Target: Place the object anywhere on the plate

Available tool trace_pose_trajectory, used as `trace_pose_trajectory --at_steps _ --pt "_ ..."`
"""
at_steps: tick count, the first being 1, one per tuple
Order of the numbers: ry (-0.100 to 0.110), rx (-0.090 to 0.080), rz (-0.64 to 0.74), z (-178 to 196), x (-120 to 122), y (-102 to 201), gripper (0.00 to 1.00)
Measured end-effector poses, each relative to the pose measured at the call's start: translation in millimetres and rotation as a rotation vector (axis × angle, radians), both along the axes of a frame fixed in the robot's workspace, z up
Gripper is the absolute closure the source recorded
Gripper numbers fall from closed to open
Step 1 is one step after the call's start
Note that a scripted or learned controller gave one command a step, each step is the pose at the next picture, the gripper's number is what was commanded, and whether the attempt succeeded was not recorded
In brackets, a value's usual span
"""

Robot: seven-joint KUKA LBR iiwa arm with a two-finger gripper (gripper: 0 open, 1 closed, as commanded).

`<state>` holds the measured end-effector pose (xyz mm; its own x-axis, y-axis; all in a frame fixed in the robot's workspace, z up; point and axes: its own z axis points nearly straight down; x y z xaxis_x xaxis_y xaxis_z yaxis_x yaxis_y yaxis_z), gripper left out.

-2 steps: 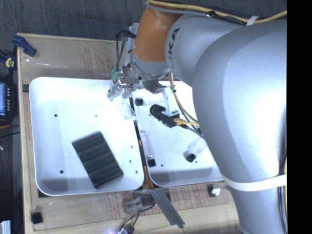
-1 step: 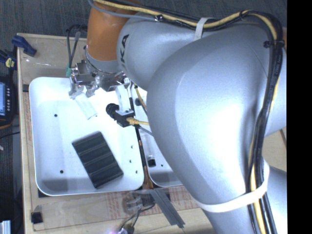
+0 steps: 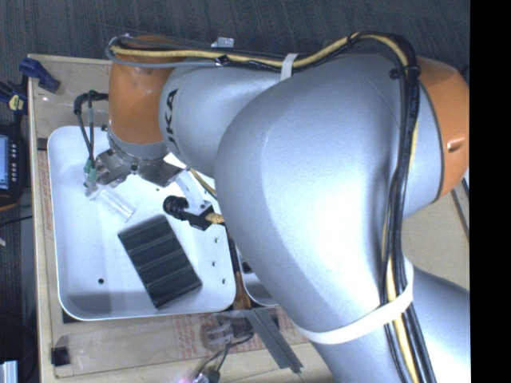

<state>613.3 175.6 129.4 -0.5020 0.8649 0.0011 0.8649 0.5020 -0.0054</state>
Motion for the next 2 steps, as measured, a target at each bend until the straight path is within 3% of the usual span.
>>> trace_pose_trajectory --at_steps 1,2 --pt "-0.005 0.001 -0.351 17.2 40.3 31.6 1.0" --pt "-0.006 0.002 -0.056 52.0 42.2 37.9 1.0"
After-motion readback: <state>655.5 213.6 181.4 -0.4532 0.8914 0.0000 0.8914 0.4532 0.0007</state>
